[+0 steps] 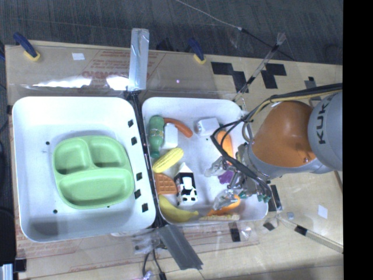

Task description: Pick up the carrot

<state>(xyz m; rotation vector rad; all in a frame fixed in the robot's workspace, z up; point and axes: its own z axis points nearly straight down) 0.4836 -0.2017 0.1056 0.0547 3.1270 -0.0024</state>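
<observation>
Gripper [228, 190] lowered into the right bin [192, 107] over an orange carrot [224, 210] near the banana [176, 212]; finger opening and grasp cannot be told.

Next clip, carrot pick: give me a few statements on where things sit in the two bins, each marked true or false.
1. The green tray lies in the left bin. True.
2. The corn cob lies on the green tray. False: it is in the right bin.
3. The banana lies near the right bin's front edge. True.
4. The gripper hovers above the left bin. False: it is over the right bin.
</observation>
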